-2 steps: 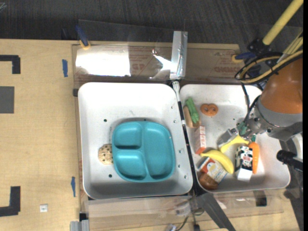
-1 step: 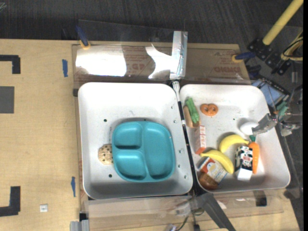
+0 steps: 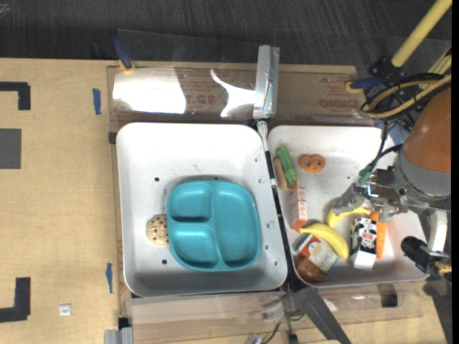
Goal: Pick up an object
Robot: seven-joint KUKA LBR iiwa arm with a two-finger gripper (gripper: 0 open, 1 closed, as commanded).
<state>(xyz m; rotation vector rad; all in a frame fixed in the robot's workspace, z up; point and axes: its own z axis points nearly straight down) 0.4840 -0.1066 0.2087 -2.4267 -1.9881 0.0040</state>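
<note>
My gripper [image 3: 364,194] hangs low over the middle of the right bin [image 3: 337,140], reaching in from the right under the orange band [image 3: 434,136]. Directly under and beside it lie a yellow banana [image 3: 326,236], another yellow piece [image 3: 344,212] and a small black-and-white milk carton [image 3: 365,239]. A brown-capped jar with an orange label [image 3: 315,256] rests at the bin's front. Farther back are a green stick-shaped item [image 3: 287,165] and an orange pretzel-like toy [image 3: 312,163]. The view does not show anything held in the gripper.
The left bin [image 3: 143,149] holds a teal divided plate [image 3: 213,223] with a cookie [image 3: 157,229] at its left side. An orange strip [image 3: 379,239] lies beside the carton. Cables [image 3: 401,92] and a yellow pole [image 3: 427,24] sit behind the right bin.
</note>
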